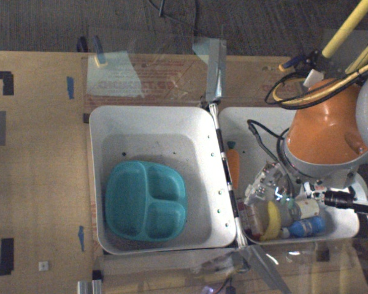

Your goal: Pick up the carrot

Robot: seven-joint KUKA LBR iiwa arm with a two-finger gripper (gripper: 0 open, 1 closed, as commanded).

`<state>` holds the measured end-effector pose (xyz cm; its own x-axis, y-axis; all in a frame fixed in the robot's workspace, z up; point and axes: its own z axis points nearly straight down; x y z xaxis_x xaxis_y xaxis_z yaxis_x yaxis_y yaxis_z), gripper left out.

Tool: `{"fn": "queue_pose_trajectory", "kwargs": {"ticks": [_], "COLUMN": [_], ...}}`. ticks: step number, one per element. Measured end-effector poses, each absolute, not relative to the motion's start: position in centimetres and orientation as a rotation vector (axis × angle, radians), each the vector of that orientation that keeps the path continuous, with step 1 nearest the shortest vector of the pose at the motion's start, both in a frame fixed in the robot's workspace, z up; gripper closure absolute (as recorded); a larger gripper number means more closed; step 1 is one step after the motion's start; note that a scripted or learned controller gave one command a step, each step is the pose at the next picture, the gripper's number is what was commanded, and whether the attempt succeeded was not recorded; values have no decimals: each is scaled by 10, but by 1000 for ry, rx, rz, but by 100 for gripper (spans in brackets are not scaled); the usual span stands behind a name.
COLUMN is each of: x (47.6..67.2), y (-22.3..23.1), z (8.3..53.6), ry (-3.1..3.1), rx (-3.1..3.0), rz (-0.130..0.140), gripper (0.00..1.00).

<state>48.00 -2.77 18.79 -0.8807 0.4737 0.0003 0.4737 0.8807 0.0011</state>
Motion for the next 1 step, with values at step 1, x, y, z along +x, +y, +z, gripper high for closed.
{"fn": "queue_pose_trajectory", "kwargs": {"ticks": [1], "x": [482], "y": [-28], "z": [198], "ry": [3041], "rx": [770], "rz": [4], "gripper": [100]}}
